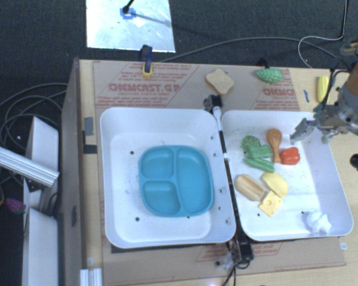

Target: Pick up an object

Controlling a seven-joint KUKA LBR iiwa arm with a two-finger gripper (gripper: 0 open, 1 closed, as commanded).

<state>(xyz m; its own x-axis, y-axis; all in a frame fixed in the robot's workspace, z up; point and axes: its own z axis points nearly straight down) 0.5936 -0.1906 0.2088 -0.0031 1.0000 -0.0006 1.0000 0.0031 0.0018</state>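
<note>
The right bin holds a cluster of toy foods. There is a green leafy piece, a green pod, an orange drumstick and a red pepper. Nearer the front lie a tan bread roll, a yellow lemon and a cheese wedge. A white crumpled item sits in the front right corner. My gripper hovers over the bin's far right side, just right of the red pepper. It is open, with nothing between its fingers.
The left bin holds a blue divided plate. On the cardboard behind the bins lie a bread slice, a green toy and a yellow toy. A divider rail separates the bins.
</note>
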